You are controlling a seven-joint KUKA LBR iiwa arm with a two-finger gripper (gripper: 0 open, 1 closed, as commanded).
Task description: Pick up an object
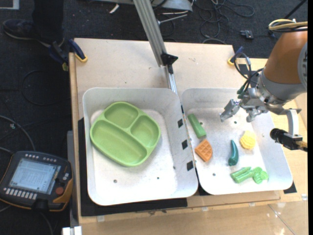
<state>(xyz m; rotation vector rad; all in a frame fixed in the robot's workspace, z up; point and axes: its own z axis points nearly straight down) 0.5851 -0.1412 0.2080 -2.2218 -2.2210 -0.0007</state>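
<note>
The right bin point(274, 180) holds several toy foods. A green stick point(197, 125) lies near its left wall, with an orange waffle piece point(204, 151) just below it. A dark green pepper point(233, 153) and a yellow piece point(248, 141) sit in the middle. Two bright green pieces point(242, 174) point(260, 175) rest near the front edge. My gripper point(239, 113) hangs over the bin's back half, above and slightly behind the yellow piece. Its fingers are spread open with nothing between them.
A green divided plate point(125, 132) lies in the left bin point(98, 190). A slanted metal pole point(152, 28) rises from the bench behind the bins. A teach pendant point(34, 179) sits off the bench at the lower left.
</note>
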